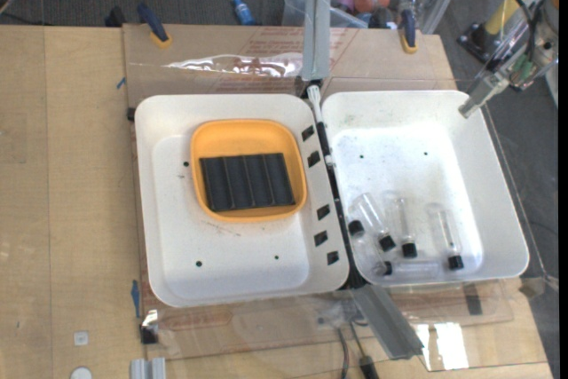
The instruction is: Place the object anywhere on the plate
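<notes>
1. The worktop [62, 191] carries two white bins.
2. Left of the right bin [417, 129], an orange plate [248, 138] holds a dark ridged block [247, 182].
3. Clear vials [404, 231] lie inside that bin's near end.
4. The gripper [470, 106] hovers at its far right rim, touching nothing; its opening cannot be told.

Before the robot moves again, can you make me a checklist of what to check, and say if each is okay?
1. Plate sits in the left bin: ok.
2. Dark ridged block lies on the plate, leaving only the rim free: not ok.
3. Clear vials lie in the right bin, ready to pick: ok.
4. Gripper is above the right bin's far corner, away from the vials: ok.
5. Gripper holding a vial: not ok, nothing seen in it.
6. Gripper open: cannot tell.
</notes>
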